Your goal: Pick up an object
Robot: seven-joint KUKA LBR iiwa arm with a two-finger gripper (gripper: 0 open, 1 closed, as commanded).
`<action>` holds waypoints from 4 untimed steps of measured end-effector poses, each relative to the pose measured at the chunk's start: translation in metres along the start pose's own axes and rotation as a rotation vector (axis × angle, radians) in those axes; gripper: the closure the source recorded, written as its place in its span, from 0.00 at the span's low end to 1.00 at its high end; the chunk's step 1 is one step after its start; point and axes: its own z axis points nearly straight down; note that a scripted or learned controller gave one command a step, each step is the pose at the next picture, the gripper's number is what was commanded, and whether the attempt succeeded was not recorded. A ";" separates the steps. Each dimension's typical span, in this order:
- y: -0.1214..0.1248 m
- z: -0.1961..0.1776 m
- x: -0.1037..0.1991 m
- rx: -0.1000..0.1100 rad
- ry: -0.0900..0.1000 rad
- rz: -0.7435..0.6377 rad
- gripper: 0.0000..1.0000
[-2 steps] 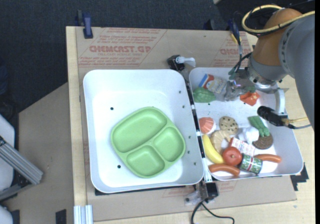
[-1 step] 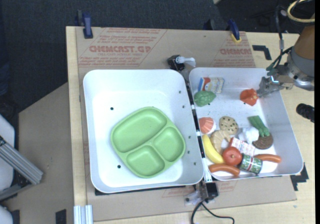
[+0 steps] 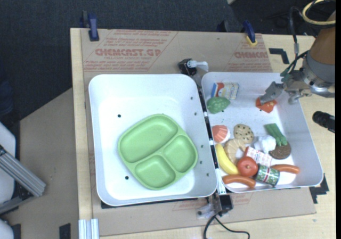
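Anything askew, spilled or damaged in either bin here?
Nothing stands out. The green three-compartment plastic tray lies flat in the left white bin. The toy foods sit heaped inside the right white bin, none spilled. The claw is beside a small red piece.

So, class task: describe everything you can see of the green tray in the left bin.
The green tray is pale green, with a smooth plastic look and rounded corners. It has three compartments: one large, two smaller, all without contents. It lies flat on the floor of the left bin, turned at an angle to the walls, nearer the front. Nothing but the bin floor touches it; the gripper is over the right bin.
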 end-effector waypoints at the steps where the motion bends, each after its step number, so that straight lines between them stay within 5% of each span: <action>1: 0.016 0.068 -0.002 0.009 0.005 -0.001 0.00; 3: 0.040 0.072 -0.012 0.004 0.011 -0.003 0.00; 4: 0.040 0.060 -0.014 -0.001 0.003 -0.004 1.00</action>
